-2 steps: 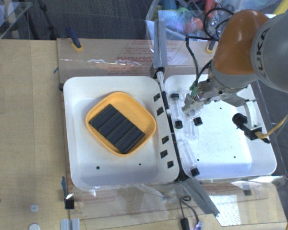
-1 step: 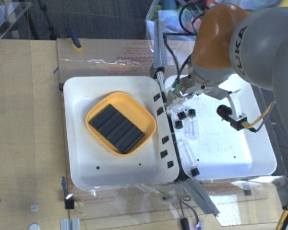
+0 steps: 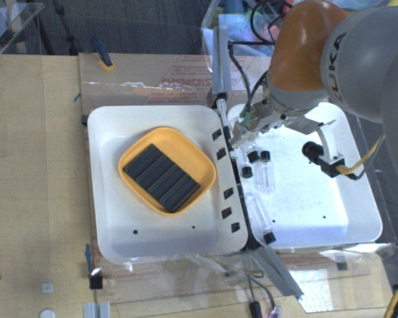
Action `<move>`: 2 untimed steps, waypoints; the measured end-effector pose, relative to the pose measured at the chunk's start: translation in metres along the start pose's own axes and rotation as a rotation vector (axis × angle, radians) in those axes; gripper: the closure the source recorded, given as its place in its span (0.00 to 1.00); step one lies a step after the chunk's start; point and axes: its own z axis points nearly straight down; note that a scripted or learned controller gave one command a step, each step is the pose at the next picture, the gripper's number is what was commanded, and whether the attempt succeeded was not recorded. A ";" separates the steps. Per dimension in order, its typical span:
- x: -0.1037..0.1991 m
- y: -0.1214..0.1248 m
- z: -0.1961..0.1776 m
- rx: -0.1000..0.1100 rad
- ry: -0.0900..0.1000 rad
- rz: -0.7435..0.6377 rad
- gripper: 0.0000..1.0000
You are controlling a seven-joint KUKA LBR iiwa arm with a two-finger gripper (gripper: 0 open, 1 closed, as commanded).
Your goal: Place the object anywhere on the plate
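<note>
A dark ridged block (image 3: pixel 162 175) lies on the yellow plate (image 3: pixel 200 166) in the left bin (image 3: pixel 113 230), while the arm's hand (image 3: pixel 260 172) hangs over the right bin (image 3: pixel 358 224), its grip impossible to tell.

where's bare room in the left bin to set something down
Bare floor runs along the left bin's near edge and left wall, around the yellow plate. The plate's middle is covered by a dark ridged slab. The gripper crowds the divider.

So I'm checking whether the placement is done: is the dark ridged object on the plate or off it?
On it. The dark ridged object lies flat inside the yellow plate, within its rim.
</note>
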 end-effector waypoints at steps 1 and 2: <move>0.009 -0.006 0.023 0.008 0.004 -0.077 1.00; 0.007 -0.005 0.013 0.005 0.003 -0.075 1.00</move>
